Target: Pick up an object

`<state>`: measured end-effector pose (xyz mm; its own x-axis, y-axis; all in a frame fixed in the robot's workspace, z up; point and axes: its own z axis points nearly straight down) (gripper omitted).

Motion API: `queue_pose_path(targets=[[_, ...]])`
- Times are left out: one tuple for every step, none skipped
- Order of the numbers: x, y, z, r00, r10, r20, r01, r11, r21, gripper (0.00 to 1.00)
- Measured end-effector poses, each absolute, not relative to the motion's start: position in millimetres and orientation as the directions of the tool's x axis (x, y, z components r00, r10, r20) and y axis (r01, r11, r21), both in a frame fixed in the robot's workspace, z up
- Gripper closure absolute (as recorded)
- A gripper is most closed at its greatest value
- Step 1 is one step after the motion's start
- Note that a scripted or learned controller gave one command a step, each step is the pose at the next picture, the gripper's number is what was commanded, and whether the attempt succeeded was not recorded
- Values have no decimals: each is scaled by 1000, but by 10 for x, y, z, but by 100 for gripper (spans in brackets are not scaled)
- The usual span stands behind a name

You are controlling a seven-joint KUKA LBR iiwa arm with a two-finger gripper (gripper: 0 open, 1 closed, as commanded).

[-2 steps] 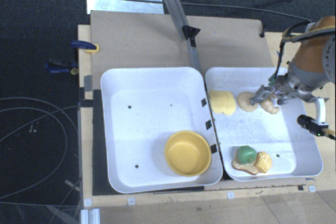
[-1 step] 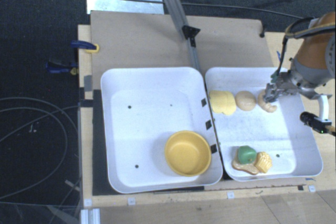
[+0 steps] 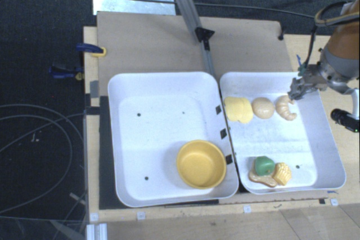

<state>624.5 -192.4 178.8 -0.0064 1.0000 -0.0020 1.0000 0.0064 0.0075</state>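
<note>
In the right bin [image 3: 326, 149] a pale croissant-shaped piece [image 3: 286, 108] lies near the back, with a round beige bun [image 3: 262, 108] and a yellow lump [image 3: 239, 109] in a row to its left. A green piece [image 3: 262, 165] and a yellow corn piece [image 3: 282, 173] rest on a tan shape near the bin's front. My gripper [image 3: 296, 93] hangs at the bin's back right, just above and right of the croissant piece, tips close to it. I see nothing between the fingers.
A yellow bowl [image 3: 201, 163] sits in the left bin [image 3: 140, 121] at its front right. A slanted metal pole [image 3: 188, 3] runs down to the gap between the bins. Blue clamps [image 3: 79, 62] hold the bench's left edge.
</note>
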Motion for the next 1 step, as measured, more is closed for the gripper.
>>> queue_pose_path(targets=[[6161,-1927,2355,-6,1000,-3,1000,6,8,100]])
